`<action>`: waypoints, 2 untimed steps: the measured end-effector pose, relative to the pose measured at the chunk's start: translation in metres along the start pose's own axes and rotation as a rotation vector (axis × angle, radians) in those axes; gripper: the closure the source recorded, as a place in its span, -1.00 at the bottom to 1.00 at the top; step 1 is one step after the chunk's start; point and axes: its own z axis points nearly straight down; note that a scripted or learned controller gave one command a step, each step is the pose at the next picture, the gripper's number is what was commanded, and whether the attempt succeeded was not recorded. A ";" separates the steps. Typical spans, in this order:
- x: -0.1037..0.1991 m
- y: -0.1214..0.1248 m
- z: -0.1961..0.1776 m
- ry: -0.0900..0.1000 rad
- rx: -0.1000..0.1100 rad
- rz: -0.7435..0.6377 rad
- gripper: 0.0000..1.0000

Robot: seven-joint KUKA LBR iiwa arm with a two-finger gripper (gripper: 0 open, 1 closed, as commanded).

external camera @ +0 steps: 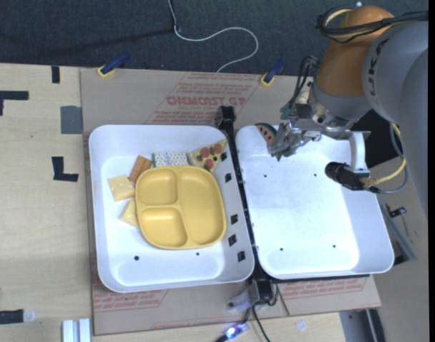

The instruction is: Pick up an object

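Observation:
My gripper (282, 145) hangs over the back left corner of the right bin (314, 223). A small red and green object (265, 130) lies right at the gripper's left side, partly hidden by it; whether it is held or only touched I cannot tell. In the left bin (103, 148), a yellow divided plate (180, 206) rests among small toy foods: a beige cracker (120, 187), an orange-brown piece (140, 167), a green and white speckled piece (169, 159) and a pizza-like slice (210, 155).
The arm's orange band (349, 48) and grey wrist reach in from the upper right. A black fitting (344, 174) juts over the right bin's right side. A white cable (217, 34) lies on the dark floor behind the bench.

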 end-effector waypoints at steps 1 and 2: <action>0.054 0.007 -0.012 0.000 -0.002 -0.001 1.00; 0.100 0.006 -0.011 0.000 -0.001 0.000 1.00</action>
